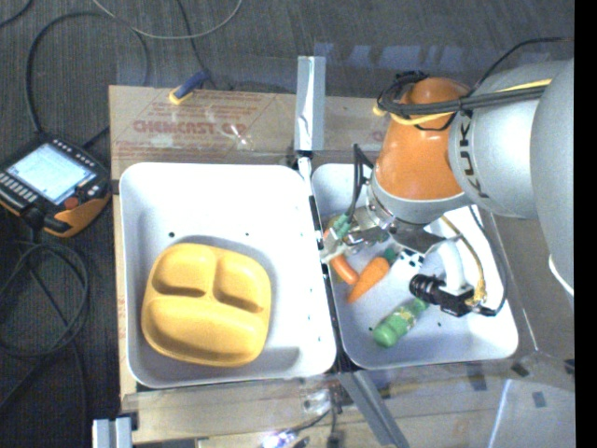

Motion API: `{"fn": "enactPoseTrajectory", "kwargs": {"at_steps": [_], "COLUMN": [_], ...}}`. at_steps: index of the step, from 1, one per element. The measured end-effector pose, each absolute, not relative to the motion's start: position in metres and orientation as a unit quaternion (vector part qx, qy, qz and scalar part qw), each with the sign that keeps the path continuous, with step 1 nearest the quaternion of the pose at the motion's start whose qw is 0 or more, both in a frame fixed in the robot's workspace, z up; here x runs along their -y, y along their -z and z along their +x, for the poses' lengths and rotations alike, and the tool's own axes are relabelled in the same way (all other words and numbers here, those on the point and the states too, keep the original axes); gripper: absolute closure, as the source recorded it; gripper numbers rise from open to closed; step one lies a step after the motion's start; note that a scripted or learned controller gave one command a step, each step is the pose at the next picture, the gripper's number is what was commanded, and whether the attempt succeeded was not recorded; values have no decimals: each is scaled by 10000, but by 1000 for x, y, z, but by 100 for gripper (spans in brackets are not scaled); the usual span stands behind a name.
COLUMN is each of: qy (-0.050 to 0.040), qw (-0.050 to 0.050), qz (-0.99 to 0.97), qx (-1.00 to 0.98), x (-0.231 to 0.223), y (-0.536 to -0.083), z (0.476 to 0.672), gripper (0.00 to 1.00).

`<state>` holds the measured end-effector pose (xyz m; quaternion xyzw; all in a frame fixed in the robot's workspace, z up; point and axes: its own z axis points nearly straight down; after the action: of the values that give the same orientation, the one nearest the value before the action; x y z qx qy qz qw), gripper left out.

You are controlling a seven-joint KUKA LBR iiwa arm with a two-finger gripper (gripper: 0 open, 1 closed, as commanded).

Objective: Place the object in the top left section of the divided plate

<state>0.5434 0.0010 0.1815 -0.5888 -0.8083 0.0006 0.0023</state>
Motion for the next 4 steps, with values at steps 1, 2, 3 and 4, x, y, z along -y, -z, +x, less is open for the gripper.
{"fn": "enactPoseTrajectory", "kwargs": {"at_steps": [1, 2, 3, 4], "qy": [-9, -9, -11, -18], "qw": [22, 21, 41, 28], "qz": [-5263, -5266, -5261, -5104], "qx": [8503, 8501, 8504, 8599], "x": [-86, -85, -87, -147], "y": [-182, -182, -189, -111], "z": [508, 508, 509, 525], "gripper": [100, 0, 100, 100]}}
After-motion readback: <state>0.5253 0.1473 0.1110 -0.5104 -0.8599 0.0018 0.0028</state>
